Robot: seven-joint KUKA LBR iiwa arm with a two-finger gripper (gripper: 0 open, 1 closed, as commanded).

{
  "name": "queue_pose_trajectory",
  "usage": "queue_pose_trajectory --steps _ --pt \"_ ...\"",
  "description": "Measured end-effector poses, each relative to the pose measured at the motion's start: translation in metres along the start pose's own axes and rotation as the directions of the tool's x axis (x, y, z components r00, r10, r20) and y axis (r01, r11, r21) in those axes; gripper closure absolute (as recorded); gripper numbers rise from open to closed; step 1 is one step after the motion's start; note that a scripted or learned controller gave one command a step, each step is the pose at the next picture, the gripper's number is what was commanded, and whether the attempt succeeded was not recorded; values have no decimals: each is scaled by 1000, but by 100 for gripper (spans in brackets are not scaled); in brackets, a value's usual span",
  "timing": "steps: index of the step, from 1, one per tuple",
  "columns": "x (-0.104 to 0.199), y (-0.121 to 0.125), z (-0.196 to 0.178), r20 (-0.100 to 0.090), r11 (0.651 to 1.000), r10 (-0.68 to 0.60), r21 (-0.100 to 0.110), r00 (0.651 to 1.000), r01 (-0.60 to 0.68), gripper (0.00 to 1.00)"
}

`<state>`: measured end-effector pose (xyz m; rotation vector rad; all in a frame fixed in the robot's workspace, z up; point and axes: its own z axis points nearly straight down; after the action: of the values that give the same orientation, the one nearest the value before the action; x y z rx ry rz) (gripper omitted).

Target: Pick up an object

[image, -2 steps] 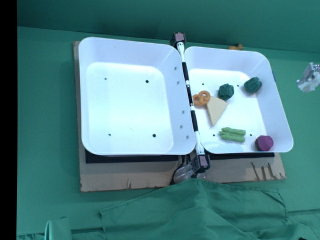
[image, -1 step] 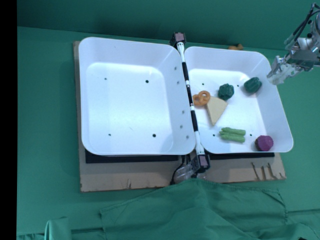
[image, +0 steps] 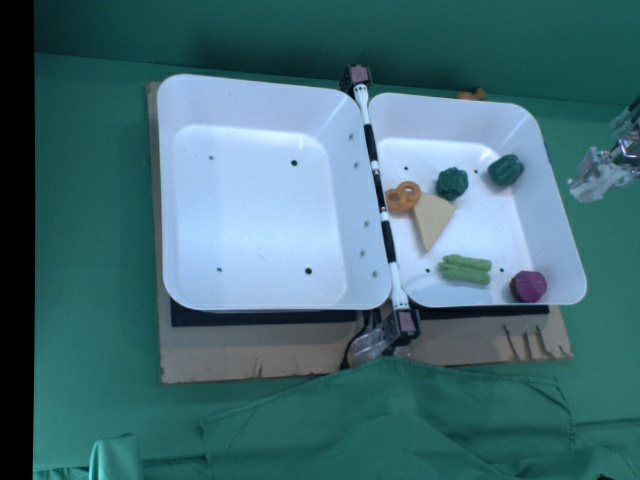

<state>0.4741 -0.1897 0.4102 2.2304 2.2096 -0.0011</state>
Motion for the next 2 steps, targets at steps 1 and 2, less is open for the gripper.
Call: queue_pose_trajectory --steps 1,2 --pt "3 -7 -5 0 1000 -6 -3 1000 6 100" --pt "19 -7 -12 1 1000 -7 -6 1000 7 100"
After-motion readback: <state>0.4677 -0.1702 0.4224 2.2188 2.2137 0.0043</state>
